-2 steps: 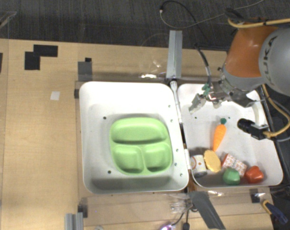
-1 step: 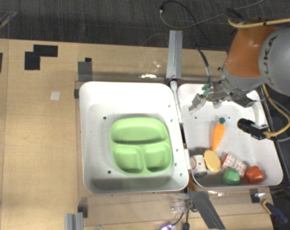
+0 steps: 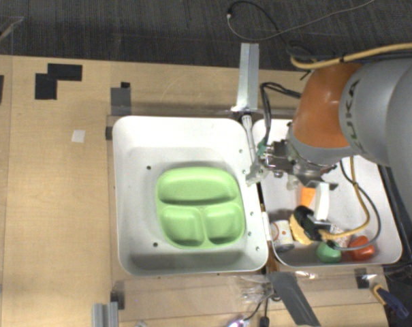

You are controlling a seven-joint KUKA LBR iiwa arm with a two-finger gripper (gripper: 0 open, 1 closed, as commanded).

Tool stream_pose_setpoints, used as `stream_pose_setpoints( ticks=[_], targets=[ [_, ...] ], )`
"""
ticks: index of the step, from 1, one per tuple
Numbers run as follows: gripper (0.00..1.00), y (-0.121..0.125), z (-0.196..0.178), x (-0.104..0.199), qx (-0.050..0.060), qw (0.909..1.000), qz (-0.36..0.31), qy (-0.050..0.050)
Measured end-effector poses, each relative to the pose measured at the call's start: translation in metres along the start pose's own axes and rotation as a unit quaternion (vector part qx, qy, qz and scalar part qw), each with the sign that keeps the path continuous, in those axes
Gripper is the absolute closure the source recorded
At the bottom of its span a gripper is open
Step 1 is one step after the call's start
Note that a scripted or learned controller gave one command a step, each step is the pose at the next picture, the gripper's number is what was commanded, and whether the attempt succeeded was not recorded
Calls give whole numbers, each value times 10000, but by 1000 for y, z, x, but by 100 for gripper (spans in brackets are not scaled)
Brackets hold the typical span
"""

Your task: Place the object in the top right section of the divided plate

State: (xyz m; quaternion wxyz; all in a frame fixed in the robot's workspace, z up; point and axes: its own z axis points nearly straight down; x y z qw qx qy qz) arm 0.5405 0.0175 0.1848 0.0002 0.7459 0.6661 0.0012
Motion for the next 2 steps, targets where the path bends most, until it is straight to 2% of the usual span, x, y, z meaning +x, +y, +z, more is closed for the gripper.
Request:
stream_pose_setpoints(
  ticks=[1,2],
  targets=[
    [0,0,0,0,0,10000,5,0],
    [0,-72,33,155,4,9856,-1689,1]
  ],
)
